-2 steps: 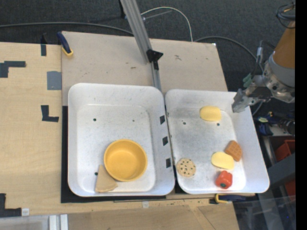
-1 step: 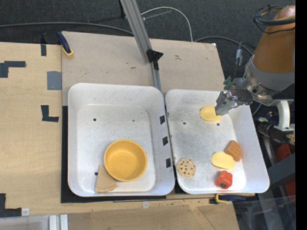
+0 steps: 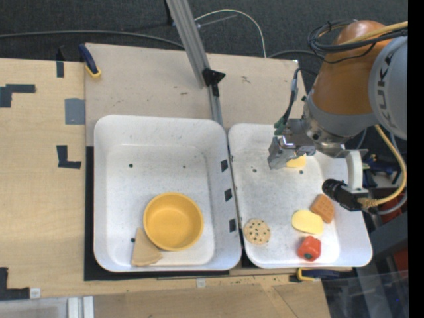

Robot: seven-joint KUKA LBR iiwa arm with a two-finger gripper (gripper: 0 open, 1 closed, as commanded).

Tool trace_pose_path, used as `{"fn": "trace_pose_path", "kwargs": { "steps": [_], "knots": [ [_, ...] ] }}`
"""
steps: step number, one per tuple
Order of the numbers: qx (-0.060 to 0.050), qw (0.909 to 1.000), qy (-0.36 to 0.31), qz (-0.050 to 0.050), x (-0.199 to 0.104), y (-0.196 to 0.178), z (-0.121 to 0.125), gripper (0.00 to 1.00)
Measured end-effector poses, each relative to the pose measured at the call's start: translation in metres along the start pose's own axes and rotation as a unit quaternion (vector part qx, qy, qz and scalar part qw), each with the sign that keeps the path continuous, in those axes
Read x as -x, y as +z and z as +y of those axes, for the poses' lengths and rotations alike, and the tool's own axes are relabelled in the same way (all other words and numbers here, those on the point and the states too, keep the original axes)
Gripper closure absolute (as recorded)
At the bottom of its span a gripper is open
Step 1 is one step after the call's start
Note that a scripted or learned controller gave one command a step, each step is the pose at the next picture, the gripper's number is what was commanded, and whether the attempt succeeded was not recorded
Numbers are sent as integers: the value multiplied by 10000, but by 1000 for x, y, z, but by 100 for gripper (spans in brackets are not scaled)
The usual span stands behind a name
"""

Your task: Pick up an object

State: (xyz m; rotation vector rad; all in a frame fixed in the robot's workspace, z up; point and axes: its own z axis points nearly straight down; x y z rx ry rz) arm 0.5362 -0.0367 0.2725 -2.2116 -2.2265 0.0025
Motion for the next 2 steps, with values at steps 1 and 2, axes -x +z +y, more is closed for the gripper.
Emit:
{"fn": "trace_pose_path", "kwargs": {
  "steps": [1,2],
  "knots": [
    [2,10000,-2,0,-54,4,-10,100],
    [-1,10000,2,-3,-99,13,-17,100]
  ]
}}
